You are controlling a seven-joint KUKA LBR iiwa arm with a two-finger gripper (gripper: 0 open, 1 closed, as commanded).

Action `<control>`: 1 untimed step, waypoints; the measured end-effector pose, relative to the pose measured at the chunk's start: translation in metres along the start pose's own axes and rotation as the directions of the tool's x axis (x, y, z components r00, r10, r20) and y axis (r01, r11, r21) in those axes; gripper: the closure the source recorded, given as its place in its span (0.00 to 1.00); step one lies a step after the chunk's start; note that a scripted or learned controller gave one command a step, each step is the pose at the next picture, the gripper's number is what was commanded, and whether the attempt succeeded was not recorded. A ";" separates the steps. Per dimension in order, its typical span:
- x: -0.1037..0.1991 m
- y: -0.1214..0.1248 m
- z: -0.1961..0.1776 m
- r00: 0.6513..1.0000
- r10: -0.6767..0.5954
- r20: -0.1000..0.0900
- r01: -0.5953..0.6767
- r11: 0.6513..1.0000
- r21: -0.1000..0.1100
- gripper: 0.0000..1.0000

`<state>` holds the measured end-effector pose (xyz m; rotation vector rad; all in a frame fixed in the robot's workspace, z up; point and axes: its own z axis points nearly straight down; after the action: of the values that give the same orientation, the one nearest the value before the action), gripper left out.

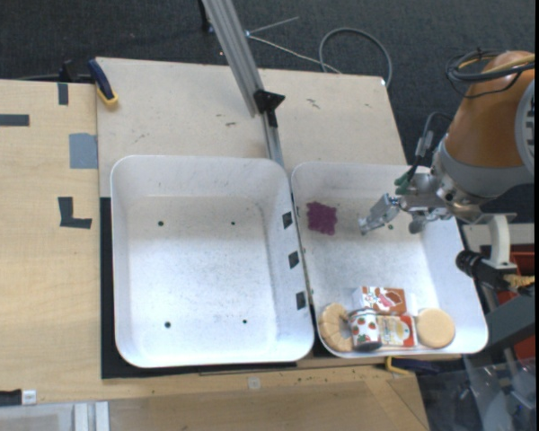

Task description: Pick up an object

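White plastic makes up the two bins on the bench. The right bin (pixel 449 268) is used here as the landmark. The left bin (pixel 202 259) is set touching its left wall.

A small purple block (pixel 322 216) is seen lying flat on the floor of the right bin, near its left wall and toward its far end. At the near end of the right bin, a little heap of things is bunched against the front wall: a round tan cookie-like disc (pixel 435 328), a second tan round piece (pixel 335 326), a small can with a red and white label (pixel 366 329), and a red and white packet (pixel 384 300). They are likely packed there because the bin floor curves up at that end.

The gripper (pixel 388 214) is held above the middle of the right bin, toward its far right side. It is pointed toward the purple block but is well apart from it. Nothing is seen between the fingers. How wide they are spread cannot be told, since they are small and blurred.

The purple block looks like the easiest thing to pick, because it lies alone with free space around it. The heap would be harder, since its things touch each other.

No object is lifted yet.
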<state>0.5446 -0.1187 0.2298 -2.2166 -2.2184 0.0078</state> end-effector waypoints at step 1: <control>0.002 0.007 0.047 1.000 -0.001 0.000 0.001 1.000 -0.001 0.00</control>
<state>0.5508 -0.1169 0.1828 -2.2163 -2.2197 0.0074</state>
